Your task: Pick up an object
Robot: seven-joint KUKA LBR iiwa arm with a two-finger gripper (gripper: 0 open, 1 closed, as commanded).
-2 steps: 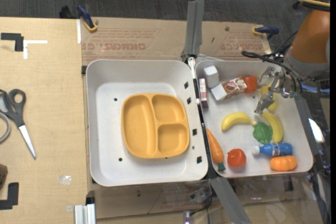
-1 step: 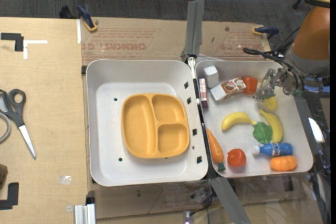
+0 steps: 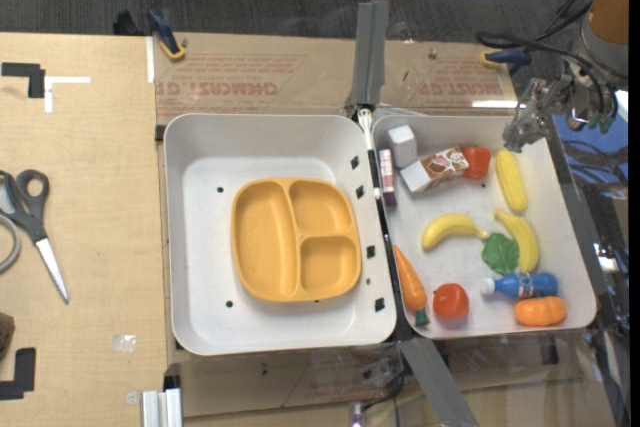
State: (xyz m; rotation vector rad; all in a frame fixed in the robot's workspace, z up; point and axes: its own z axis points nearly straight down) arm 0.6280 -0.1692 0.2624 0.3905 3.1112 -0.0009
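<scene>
My gripper (image 3: 527, 123) hangs over the far right corner of the right bin (image 3: 570, 215), just above and right of a yellow corn cob (image 3: 511, 180). Nothing shows held in it. In that bin lie a banana (image 3: 452, 230), a second yellow banana (image 3: 521, 237), a green leafy piece (image 3: 500, 253), a red tomato (image 3: 451, 301), a carrot (image 3: 408, 281), a blue bottle (image 3: 526, 286), an orange fruit (image 3: 540, 312), a brown snack pack (image 3: 443, 167), a red piece (image 3: 477, 161) and white blocks (image 3: 403, 145).
The left bin (image 3: 190, 215) holds a yellow divided plate (image 3: 296, 238). Scissors (image 3: 38, 230) lie on the wooden bench at far left. Cables (image 3: 545, 40) run behind the right bin near the arm. A grey strip (image 3: 369, 60) stands between the bins at the back.
</scene>
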